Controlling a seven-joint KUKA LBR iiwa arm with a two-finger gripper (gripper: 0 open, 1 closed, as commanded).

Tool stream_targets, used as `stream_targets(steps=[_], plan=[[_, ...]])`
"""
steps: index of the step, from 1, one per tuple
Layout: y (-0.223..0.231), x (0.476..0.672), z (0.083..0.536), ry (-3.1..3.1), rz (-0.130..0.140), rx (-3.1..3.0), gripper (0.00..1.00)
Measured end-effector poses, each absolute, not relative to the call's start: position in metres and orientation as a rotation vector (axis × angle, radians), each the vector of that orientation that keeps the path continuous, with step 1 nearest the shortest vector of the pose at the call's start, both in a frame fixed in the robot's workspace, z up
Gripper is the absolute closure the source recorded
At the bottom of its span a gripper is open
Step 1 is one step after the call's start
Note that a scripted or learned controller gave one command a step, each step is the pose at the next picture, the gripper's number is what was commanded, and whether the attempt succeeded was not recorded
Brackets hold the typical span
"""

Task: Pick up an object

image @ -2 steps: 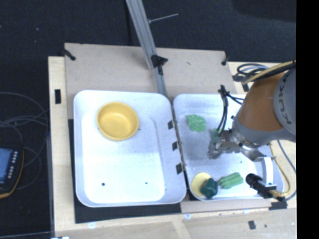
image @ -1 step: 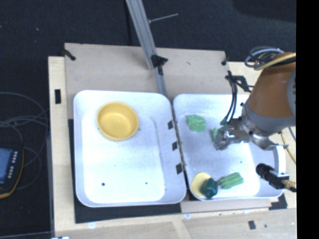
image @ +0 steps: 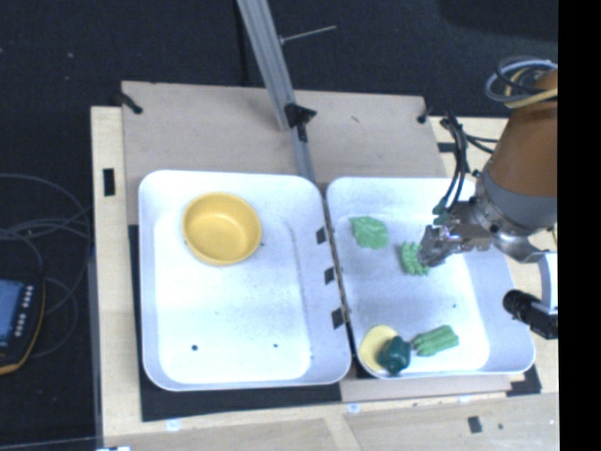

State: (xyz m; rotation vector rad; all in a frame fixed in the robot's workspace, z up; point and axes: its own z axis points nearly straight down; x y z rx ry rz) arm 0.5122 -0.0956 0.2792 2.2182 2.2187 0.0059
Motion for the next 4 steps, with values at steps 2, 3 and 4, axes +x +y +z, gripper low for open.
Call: stream_targets(steps=[2, 3, 4], plan=[[0.003, 0.553, 0.279, 2.225, 0.000, 2.218, 1.00], [0.049, 0.575, 0.255, 2.225, -0.002, 2.219, 1.00], [0.089, 0.608, 0.253, 2.224, 0.000, 2.219, 1.00]])
